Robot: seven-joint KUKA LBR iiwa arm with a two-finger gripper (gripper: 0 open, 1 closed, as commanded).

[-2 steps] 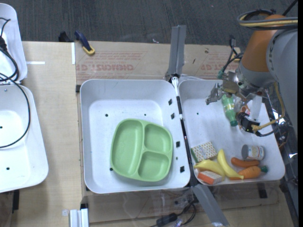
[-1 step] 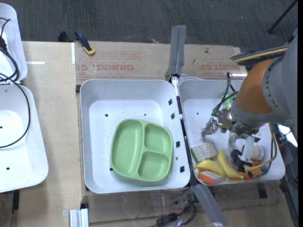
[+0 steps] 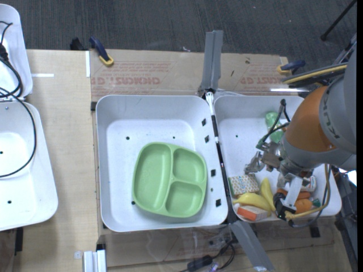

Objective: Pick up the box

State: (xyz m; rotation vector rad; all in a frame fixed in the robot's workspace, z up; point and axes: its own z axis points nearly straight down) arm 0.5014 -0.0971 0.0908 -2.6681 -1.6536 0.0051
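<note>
A wooden tabletop (image 3: 62,95) carried two shallow white bins side by side; at the far left edge lay two further white trays with one black cable (image 3: 17,84) looping over them. The left bin (image 3: 108,152) held one thing, a green plate (image 3: 169,178) with three compartments, lying flat near the middle and toward the near wall. Behind the bins, one blue clamp (image 3: 100,50) sat at the left of the tabletop and a second blue clamp (image 3: 291,67) at the right; one grey upright post (image 3: 213,58) rose at the divide between the bins.

The right bin (image 3: 238,126) held the clutter; one small box (image 3: 243,184), pale and patterned, lay flat near the bin's left wall toward the near side, just beside two yellow bananas (image 3: 256,200) that crowded the near corner; one orange-and-white item (image 3: 248,213) lay at the near wall below the bananas; one green object (image 3: 273,119) sat toward the far side, partly hidden by the arm.

The one arm, grey with its orange band (image 3: 309,126), reached in from the right and over the right bin; the tool (image 3: 271,164) hung low just right of the box, apart from it; whether its fingers were spread or pressed together could not be told, and nothing was seen between them.
</note>
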